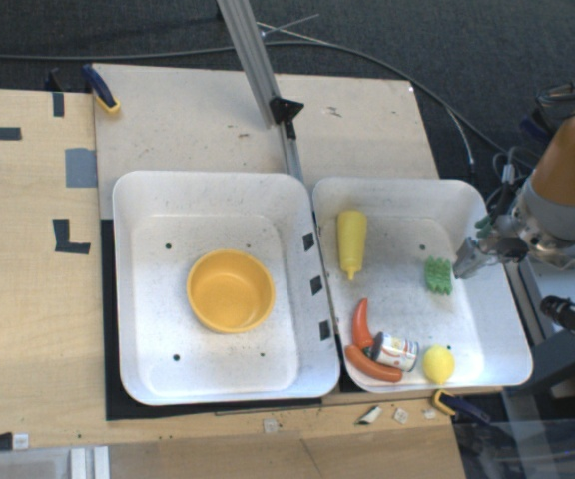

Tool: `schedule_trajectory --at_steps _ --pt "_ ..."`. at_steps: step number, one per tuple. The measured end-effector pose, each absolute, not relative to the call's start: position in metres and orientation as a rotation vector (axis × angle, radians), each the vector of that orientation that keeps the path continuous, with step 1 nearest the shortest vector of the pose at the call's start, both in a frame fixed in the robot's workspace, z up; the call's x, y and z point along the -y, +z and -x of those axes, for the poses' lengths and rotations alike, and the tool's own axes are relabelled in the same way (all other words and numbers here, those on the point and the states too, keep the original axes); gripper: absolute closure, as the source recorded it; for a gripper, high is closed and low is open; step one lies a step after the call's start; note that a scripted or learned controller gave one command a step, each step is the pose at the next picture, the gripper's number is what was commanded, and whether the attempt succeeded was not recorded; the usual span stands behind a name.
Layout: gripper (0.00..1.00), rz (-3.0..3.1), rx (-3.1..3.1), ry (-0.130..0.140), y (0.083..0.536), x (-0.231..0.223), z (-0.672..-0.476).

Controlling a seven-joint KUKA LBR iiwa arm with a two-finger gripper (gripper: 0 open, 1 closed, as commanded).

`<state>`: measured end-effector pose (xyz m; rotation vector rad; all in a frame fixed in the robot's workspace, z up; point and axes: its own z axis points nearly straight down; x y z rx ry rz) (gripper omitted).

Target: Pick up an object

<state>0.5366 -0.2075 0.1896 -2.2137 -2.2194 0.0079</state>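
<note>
Pale wood worktop (pixel 28 267), two white bins. End effector (pixel 467 263) at right bin's (pixel 487 362) right side, beside green block (pixel 438 275); grip state unclear. Best move, I judge: centre above block, descend straight, clear of bin wall.

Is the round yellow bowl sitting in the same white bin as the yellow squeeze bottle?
No, the round yellow bowl sits in the left white bin, while the yellow squeeze bottle lies in the right white bin.

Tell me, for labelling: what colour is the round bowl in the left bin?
Yellow-orange bowl, camera view.
</note>
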Motion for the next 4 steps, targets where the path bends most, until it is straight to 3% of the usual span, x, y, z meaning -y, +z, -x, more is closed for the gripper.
schedule_trajectory --at_steps 1,3,4 --pt "0.00 2.214 2.219 0.008 0.190 0.207 -0.537" --pt "0.00 2.212 2.215 0.007 0.090 0.200 -0.534" --pt "1.00 2.206 2.213 0.012 0.097 0.198 -0.532"
